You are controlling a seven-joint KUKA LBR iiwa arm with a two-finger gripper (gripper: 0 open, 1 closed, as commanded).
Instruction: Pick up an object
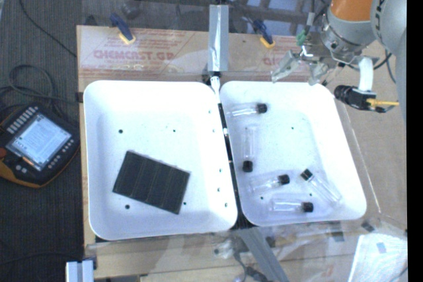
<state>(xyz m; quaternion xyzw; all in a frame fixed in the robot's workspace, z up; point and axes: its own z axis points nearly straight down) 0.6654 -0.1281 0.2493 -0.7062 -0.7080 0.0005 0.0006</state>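
The grey arm with its orange band is reaching in from the right, and its two-finger gripper (301,71) is hanging above the far rim of the right-hand shallow white bin (344,135), its pale fingers spread wide with nothing between them. Five small clear plastic vials with black caps are lying in that bin, all toward the near side of the gripper. The closest, a clear capped vial (248,110) near the far-left corner, is lying crosswise, cap pointing right. A second vial (248,150) is lying lengthwise along the bin, cap at its near end. Three more are clustering near the front: one (272,181), one (319,185) angled, and one (289,207) crosswise. In the left-hand white bin (99,129) a flat dark ribbed rectangular panel (151,181) is resting askew, well apart from the gripper. Judging from this layout, the far-left vial looks the shortest reach, calling for a move leftward and down, with the fingers closing across its crosswise axis.
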